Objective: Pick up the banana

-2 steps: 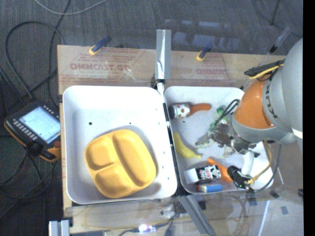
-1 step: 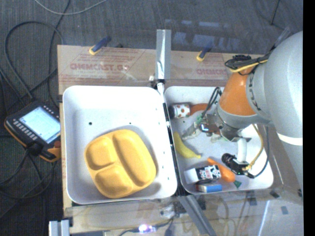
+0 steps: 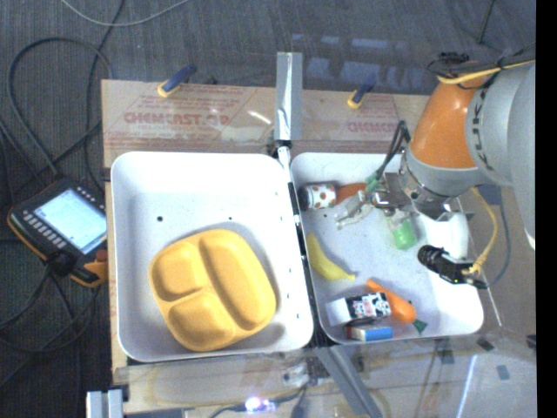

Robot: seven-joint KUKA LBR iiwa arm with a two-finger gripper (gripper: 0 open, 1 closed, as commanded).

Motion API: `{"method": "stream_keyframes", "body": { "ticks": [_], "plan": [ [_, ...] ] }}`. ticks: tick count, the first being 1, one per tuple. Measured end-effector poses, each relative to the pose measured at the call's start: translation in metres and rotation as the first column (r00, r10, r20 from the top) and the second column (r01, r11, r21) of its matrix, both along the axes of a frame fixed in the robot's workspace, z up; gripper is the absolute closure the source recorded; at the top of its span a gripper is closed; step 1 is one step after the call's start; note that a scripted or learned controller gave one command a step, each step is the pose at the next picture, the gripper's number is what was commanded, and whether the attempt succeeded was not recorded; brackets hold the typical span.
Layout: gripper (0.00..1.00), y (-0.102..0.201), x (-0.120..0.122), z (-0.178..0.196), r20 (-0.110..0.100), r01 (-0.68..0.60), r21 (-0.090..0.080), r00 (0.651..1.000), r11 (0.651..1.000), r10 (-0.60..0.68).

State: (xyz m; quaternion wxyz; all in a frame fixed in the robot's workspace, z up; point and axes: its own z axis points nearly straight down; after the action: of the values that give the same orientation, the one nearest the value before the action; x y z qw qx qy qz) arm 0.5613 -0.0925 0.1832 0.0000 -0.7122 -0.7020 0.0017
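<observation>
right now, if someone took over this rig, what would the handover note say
Gripper: over the back of the right bin, near a green object; nothing seen in it.
Banana: lies on the right bin's floor by its left wall, toward the yellow tray in the left bin.
Done: nothing; banana not lifted.
Left: move over the banana, descend, grasp, lift.

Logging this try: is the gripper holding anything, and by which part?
Nothing visibly held. The gripper hovers near the right bin's back wall; the banana lies apart on the bin floor. Whether the jaws are open cannot be told.
</observation>
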Motion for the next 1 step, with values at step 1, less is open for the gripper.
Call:
{"method": "stream_keyframes", "body": {
  "ticks": [1],
  "plan": [
    [0.0,0.0365,-0.0178,-0.0002,0.0,-0.349,0.003,0.937,0.937,0.349]
  ]
}}
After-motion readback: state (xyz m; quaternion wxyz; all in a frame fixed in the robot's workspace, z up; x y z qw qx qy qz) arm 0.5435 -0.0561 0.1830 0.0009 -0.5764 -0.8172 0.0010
